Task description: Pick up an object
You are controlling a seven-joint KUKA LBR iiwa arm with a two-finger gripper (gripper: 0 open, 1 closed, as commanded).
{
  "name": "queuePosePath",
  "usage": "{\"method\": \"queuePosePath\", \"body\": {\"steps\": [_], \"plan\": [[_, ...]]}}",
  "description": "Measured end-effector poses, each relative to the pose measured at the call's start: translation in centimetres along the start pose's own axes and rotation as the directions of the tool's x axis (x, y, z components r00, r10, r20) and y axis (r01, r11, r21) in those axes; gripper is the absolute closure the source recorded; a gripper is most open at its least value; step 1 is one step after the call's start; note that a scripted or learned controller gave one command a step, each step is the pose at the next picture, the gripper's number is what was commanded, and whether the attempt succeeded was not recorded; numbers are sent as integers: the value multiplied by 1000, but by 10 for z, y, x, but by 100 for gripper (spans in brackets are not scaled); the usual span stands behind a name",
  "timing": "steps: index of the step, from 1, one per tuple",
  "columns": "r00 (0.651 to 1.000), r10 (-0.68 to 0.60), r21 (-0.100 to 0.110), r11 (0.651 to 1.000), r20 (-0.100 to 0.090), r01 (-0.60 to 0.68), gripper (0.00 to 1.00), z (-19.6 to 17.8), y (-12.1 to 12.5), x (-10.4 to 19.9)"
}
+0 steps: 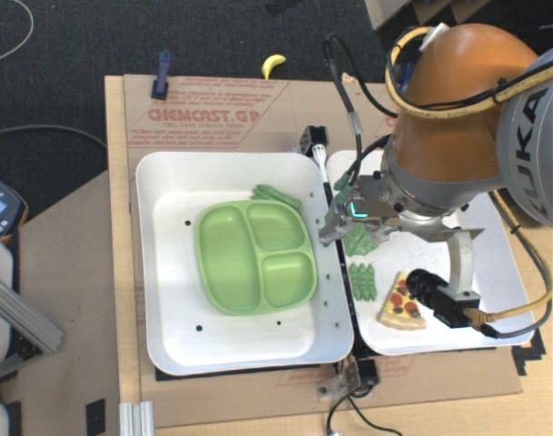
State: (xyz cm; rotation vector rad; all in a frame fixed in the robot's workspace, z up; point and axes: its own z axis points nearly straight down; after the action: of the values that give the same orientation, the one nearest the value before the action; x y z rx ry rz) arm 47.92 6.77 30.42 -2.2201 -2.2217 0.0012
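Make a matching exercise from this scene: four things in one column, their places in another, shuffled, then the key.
Things:
1. green divided plate
2. pizza slice
3. yellow banana
4. blue clamp

Places:
A. on the floor beyond the bench's far edge
B. left bin
C. far left part of the cardboard sheet
D. right bin

Pairs: 1-B, 2-D, 3-A, 4-C

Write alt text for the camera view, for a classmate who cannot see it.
A grey and orange robot arm reaches over the right white bin, above green toy vegetables and a toy pizza slice. The left white bin holds a green divided plate.
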Motion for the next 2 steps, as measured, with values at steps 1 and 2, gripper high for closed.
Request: {"method": "queuePosePath", "body": {"steps": [1, 2], "plan": [[1000, -1, -2, 1000, 0, 1, 100, -10, 0, 0], [1000, 7, 4, 1000, 1, -7, 100, 29, 0, -59]]}}
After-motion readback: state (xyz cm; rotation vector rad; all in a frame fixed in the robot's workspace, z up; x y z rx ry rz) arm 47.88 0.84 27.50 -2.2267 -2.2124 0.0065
